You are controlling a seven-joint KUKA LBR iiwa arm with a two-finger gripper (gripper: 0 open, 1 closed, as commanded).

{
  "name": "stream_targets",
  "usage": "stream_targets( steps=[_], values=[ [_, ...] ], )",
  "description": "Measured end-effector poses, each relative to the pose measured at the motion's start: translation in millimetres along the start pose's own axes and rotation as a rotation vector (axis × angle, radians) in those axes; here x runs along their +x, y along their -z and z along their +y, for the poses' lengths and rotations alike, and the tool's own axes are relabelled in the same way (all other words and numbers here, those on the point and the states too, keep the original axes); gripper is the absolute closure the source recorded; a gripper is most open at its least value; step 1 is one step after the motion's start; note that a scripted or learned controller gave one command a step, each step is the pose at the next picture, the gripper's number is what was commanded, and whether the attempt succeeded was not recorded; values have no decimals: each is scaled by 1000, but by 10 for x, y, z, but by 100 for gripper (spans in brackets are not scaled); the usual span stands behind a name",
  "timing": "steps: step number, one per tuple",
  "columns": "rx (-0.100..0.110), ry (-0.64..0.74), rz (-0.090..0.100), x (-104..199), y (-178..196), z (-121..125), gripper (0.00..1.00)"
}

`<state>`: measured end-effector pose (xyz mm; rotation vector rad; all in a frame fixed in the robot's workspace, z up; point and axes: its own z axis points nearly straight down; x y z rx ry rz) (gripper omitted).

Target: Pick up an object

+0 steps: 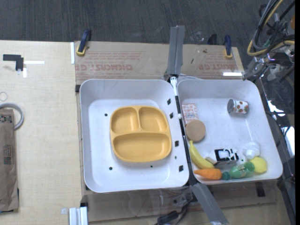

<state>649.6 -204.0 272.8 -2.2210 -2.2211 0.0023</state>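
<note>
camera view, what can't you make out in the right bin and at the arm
- Arm, camera view: cut off by the right edge, tangled among cables; its tool cannot be told apart.
- Black and white item in the right bin: too small and blurred to identify; its markings are unreadable.
- Green toy: partly covered by the lemon and the pile around it, shape unclear.
- Pink card: print too small to read.

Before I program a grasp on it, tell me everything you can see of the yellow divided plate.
The yellow divided plate lies flat, right side up, in the left bin, roughly centred on the floor. It looks like matte plastic, a rounded rectangle with three compartments: two small ones at the far side, one wide one nearer the camera. Nothing lies in it or touches it.
</note>
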Motion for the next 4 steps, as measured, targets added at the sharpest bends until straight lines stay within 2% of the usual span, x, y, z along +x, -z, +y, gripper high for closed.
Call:
stream_targets(
  steps=[1,2,3,4],
  values=[
    [1,26,-1,256,-928,-3,0],
    [1,-46,6,-80,-1695,-34,0],
    [-3,-47,-2,-125,-1586,-33,100],
    [-2,15,-1,465,-343,-165,100]
  ],
)
